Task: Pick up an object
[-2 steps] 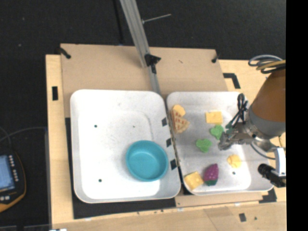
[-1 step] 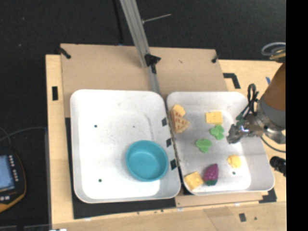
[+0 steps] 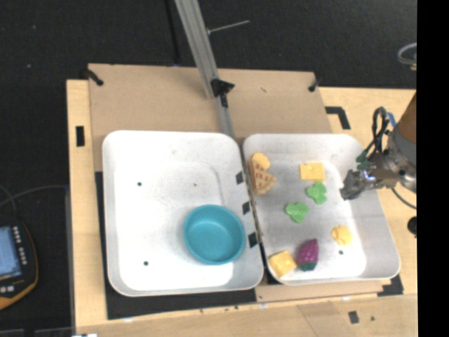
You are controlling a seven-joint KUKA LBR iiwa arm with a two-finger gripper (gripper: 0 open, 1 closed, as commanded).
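- Left bin (image 3: 140, 160): a blue bowl (image 3: 214, 233), well apart from me.
- Right bin (image 3: 372, 255): small toys; the green piece (image 3: 317, 192) lies nearest, just left of my claw (image 3: 353, 186).
- My claw hangs over the right rim; too blurred to tell whether it's spread or pinched.

grey pole (image 3: 200, 44) above bins | handheld pendant (image 3: 10, 255) at left edge, off bench
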